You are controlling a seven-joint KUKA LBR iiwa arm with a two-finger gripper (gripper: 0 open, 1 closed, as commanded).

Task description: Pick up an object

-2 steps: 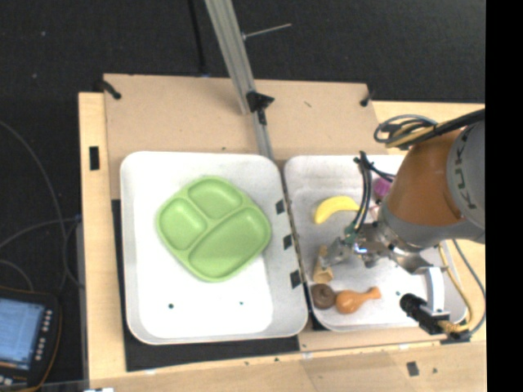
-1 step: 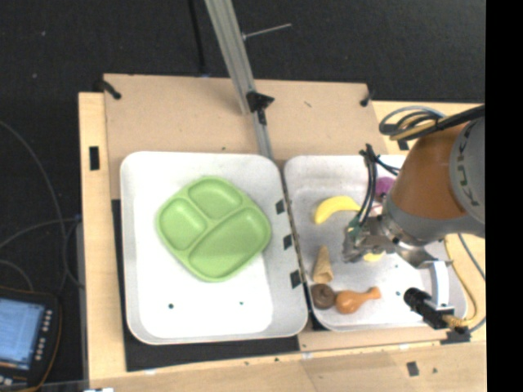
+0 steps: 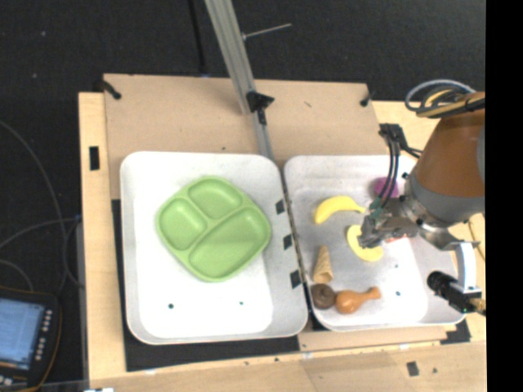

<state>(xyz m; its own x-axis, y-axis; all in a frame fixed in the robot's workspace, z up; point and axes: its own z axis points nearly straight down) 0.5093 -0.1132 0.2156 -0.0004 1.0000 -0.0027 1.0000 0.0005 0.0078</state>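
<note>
Hovering low in the right bin [image 3: 327, 174], claw [image 3: 372, 233] over the yellow piece [image 3: 365, 251] near the banana [image 3: 337, 209] — likely light, stiff, slippery plastic, best pinched across its narrow width — claw's state impossible to tell.

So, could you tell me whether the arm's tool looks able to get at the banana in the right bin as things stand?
Probably yes: the banana lies flat and apart from the other items, just left of the tool, with nothing lying over it.
</note>
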